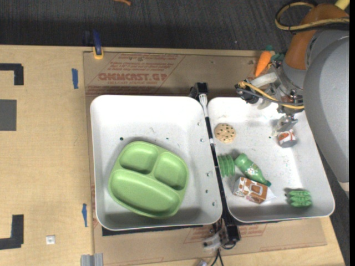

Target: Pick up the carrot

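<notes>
The carrot (262,63), orange with a green top, hangs above the far rim of the right bin (310,165), over the cardboard. My gripper (267,66) reaches in from the grey arm on the right, and its fingers are shut on the carrot's right side. Cables and the wrist hide most of the gripper body below it.
The right bin holds a cookie (224,132), a green bottle (249,169), a green ridged piece (226,164), a patterned packet (250,188), a green toy (298,198) and a small red-white item (286,138). A green divided plate (148,177) lies in the left bin (111,110).
</notes>
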{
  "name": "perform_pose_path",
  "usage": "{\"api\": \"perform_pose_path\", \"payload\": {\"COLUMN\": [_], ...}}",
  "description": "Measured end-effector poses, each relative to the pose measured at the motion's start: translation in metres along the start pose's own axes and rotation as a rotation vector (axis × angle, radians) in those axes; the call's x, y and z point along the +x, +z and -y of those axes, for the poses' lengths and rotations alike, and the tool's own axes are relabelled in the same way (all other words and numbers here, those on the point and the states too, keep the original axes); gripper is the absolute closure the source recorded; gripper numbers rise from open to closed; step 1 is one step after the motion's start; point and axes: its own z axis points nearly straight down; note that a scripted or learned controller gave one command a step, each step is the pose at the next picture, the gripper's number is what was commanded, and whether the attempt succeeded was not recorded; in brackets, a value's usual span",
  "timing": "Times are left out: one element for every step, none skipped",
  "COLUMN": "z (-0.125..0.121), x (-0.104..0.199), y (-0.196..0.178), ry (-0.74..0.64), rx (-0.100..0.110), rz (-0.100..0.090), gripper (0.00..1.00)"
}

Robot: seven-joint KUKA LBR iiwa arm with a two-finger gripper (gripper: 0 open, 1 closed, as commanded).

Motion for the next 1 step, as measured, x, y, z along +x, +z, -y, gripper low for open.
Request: {"api": "perform_pose_path", "payload": {"z": [-0.0609], "x": [-0.0500], "y": [-0.0213], "ry": [0.006], "rx": [0.003], "rz": [0.004], "gripper": [0.00]}}
